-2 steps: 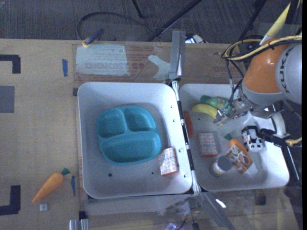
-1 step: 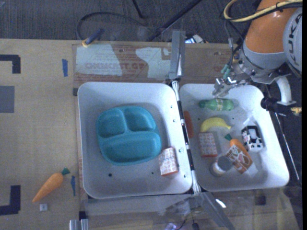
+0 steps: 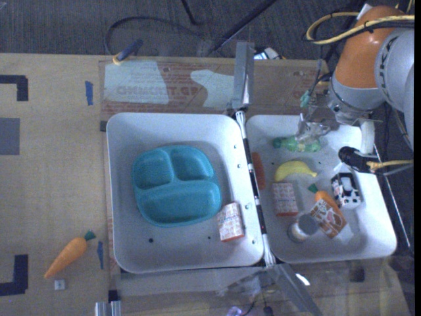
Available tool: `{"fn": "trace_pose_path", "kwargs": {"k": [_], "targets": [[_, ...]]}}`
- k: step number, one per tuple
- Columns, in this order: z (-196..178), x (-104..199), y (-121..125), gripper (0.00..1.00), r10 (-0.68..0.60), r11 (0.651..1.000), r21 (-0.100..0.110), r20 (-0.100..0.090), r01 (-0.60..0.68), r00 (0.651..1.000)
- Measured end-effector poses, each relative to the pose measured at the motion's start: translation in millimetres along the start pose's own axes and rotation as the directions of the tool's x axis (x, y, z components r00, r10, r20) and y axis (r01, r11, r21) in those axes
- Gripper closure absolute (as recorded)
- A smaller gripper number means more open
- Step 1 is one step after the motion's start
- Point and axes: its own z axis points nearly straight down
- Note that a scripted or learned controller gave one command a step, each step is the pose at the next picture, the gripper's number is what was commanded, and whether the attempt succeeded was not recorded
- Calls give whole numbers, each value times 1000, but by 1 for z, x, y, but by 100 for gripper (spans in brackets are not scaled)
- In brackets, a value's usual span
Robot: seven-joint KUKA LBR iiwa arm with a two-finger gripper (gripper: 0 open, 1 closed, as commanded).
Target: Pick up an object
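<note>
**Two bins, one crowded: choosing a clean pick**

Several small items sat in the right bin (image 3: 378, 239), and the gripper (image 3: 310, 129) hung over its far edge, directly above a green bottle-like object (image 3: 297, 144) that lay on its side. Whether the fingers were spread or closed could not be told; they blurred into the green item beneath them, and nothing showed clearly between them.

Just beside the green object, toward the near side, lay a yellow banana (image 3: 295, 170). Further forward were a red-patterned packet (image 3: 285, 198), an orange carton (image 3: 327, 216), a black-and-white box (image 3: 346, 191) and a grey can (image 3: 304, 227), all close together. The left bin (image 3: 125, 242) held a teal divided plate (image 3: 176, 184) and a small carton (image 3: 231, 222) at its near right.

Judging from the pose, the green object was the target. A good grasp would probably have called for the fingers to straddle its narrow width, across its long axis, descending straight down. The banana's closeness was the risk: a finger landing on it might have pushed both aside. The bin wall behind also left little room.
</note>
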Motion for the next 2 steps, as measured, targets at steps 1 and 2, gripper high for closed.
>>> {"fn": "trace_pose_path", "kwargs": {"k": [1,2], "targets": [[-4,-64,-5,100,177,984,-3,0,-177,984],[60,-96,-26,100,374,927,-13,-8,-374,927]]}}
